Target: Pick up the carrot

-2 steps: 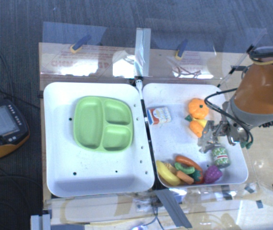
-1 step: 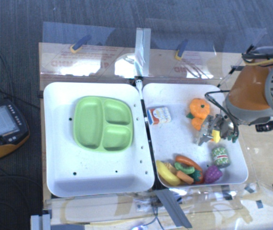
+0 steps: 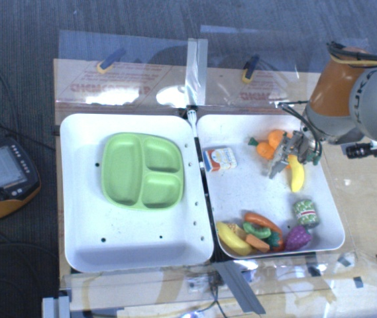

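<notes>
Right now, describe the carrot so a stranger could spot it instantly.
Look in the right bin, at its far side beside the gripper. The carrot is the orange piece with a green tip; the banana next to it is plain yellow.

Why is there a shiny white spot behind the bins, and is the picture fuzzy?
In the camera view, light bounces off the clear plastic sheet behind the bins, making glare. The whole camera view is a bit soft, so the gripper and the small toys in the right bin look blurry.
</notes>
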`<state>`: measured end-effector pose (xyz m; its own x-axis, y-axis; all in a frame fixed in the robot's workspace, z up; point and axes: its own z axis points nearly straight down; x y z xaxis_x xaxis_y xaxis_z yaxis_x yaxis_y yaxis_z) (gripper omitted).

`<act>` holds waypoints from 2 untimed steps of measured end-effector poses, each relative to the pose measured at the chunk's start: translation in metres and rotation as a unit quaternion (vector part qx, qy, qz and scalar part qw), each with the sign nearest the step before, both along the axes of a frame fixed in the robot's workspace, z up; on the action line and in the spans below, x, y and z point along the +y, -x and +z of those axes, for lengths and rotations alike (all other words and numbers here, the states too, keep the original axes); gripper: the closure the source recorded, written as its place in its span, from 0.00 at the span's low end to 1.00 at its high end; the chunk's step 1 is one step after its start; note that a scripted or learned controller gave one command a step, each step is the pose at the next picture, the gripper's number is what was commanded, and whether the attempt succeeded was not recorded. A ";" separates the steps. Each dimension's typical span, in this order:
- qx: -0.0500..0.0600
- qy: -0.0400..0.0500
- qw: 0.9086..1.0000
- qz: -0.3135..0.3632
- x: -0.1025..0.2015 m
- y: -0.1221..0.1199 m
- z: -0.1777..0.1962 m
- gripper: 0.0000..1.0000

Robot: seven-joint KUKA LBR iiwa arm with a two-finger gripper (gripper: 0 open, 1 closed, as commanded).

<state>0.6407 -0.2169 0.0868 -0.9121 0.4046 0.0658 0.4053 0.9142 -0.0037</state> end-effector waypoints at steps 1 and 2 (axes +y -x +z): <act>-0.037 0.015 0.998 -0.058 0.033 0.006 0.004 1.00; -0.039 0.013 0.999 0.002 0.099 0.035 0.130 1.00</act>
